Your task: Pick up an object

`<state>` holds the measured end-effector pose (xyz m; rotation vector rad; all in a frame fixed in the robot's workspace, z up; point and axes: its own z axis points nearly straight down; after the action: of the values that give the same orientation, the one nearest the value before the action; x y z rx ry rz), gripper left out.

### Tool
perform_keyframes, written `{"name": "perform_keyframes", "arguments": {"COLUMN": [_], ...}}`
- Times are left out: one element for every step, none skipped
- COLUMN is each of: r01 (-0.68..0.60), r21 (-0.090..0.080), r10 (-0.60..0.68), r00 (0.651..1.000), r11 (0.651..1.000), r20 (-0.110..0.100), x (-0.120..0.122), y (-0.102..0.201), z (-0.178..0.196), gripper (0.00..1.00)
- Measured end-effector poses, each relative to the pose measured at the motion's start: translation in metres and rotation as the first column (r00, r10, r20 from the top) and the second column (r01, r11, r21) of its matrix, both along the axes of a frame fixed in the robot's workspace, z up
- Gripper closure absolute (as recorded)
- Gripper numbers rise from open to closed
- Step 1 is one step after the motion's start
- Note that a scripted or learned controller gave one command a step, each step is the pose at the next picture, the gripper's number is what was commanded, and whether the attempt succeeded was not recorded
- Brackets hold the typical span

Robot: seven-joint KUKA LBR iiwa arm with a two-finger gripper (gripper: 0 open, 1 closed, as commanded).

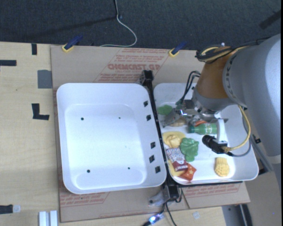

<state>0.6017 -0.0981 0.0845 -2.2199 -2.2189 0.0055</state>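
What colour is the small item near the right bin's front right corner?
Yellow, like a corn cob, seen in the camera view.

Hand (179, 118) low over toy food in right bin (240, 173)

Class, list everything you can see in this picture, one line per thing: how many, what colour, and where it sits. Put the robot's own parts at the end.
Left bin: one, white, on the cardboard sheet.
Right bin: one, white, beside the left bin, holding the small items.
Cardboard sheet: one, brown with red print, under both bins.
Clips: two, blue and yellow, on the cardboard's far edge.
Green leaf-shaped piece: one, green, middle of the right bin.
Yellow piece: one, yellow, by the divider, left of the green leaf-shaped piece.
Packet: one, red, near front of the right bin.
Corn piece: one, yellow, front right of the right bin.
Cable: one, thin, on the dark floor beyond the bench.
Arm: one, grey with an orange band, over the right bin.
Pincer: one, metal, low among the far items.
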Motion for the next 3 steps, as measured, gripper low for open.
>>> {"name": "perform_keyframes", "arguments": {"r01": [-0.004, 0.001, -0.003], "r21": [0.000, 0.000, 0.000], "r10": [0.004, -0.001, 0.003], "r00": [1.000, 1.000, 1.000], "r11": [1.000, 1.000, 1.000], "r20": [0.008, 0.000, 0.006], "x": [0.069, -0.009, 0.034], "y": [0.003, -0.001, 0.004], "z": [0.000, 0.000, 0.000], "gripper": [0.00, 0.00, 0.00]}}
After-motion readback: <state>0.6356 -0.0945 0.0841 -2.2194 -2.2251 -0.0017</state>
